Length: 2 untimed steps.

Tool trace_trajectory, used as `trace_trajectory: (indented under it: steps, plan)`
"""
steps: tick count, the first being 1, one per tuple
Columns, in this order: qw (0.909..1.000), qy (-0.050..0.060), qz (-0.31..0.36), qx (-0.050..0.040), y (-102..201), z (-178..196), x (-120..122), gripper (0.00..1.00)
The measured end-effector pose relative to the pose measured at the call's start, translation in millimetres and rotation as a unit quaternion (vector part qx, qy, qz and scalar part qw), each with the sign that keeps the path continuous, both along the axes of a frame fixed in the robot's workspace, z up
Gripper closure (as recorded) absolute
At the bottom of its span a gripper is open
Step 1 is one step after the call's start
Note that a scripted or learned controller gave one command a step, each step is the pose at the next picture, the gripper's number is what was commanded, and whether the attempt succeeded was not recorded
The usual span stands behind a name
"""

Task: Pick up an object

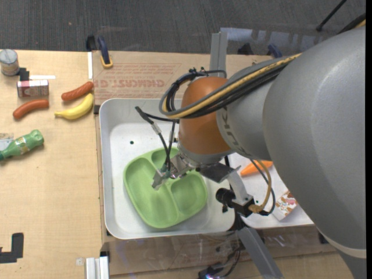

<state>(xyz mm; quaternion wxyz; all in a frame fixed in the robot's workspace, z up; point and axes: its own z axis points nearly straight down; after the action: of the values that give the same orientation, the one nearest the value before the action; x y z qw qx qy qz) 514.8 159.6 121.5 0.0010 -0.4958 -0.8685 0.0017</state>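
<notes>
From the overhead camera I see the arm (302,127) coming in from the right, its grey bulk and orange band (203,118) covering most of the right-hand bin (302,228). The gripper (164,176) hangs low over the green divided plate (165,193), which lies in the left-hand white bin (110,156), toward its near side. The tool's tip sits right at the plate's middle ridge, but I cannot tell its state at this size. I see nothing held.

Black cables (157,124) loop off the wrist and drape across the bin's far half, crowding my view of the plate's upper edge. Just past the arm's right side an orange carrot (256,168) pokes out, and a small printed packet (286,205) lies nearer the front.

Off to the left, on the wooden bench (52,202), well apart from the bins, are a banana (77,109), two sausages (77,90), a green bottle (22,144), a small red box (32,88) and a tin (9,61).
</notes>
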Motion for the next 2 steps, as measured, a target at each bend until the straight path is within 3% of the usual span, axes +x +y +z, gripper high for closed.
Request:
trace_trajectory:
  steps: [1,2]
  plan:
    - [0.9993,-0.007,0.036,0.0011,56.9,-26.7,-33.4,0.0]
    - [0.996,-0.002,-0.09,-0.0005,-19.9,51.5,63.1,0.0]
